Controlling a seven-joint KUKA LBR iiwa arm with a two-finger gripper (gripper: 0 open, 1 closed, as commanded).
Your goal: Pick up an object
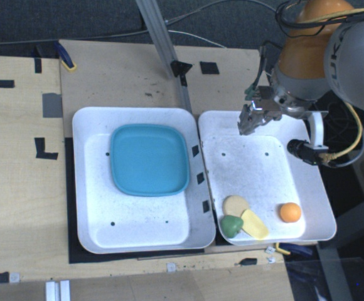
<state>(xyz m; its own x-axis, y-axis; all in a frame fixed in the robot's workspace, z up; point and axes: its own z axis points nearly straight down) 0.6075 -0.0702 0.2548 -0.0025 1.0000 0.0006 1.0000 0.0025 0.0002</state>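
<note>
Camera view: jaws [250, 123] above right bin [307, 187], spread unclear, apparently nothing held.

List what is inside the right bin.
In the right bin, near its front edge: an orange ball, a tan piece, a green piece and a yellow piece, overlapping. The gripper hides some of the far corner.

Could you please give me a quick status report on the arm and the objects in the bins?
Gripper over right bin's far end, nothing between fingers. Orange ball, yellow piece, green piece at near end, untouched. Path clear.
</note>
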